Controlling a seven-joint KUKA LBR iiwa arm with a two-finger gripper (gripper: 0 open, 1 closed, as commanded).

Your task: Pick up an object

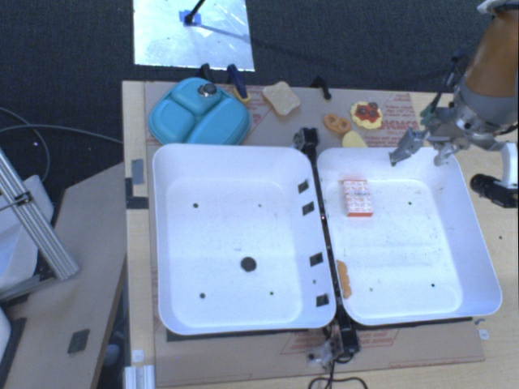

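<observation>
The left bin (235,241) carries just 1 small dark disc (248,263). In the right bin (405,250), a small pink-and-white box (358,198) lies flat near the back wall, long axis running front to back. The claw (422,148) hangs above that bin's back-right rim, fingers spread and holding nothing. The box sits left of the claw and slightly toward the front, so the reach likely goes leftward and down.

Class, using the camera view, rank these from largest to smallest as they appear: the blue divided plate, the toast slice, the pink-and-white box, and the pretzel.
1. Blue divided plate
2. Pink-and-white box
3. Toast slice, close to the box, so that order is unsure
4. Pretzel
</observation>
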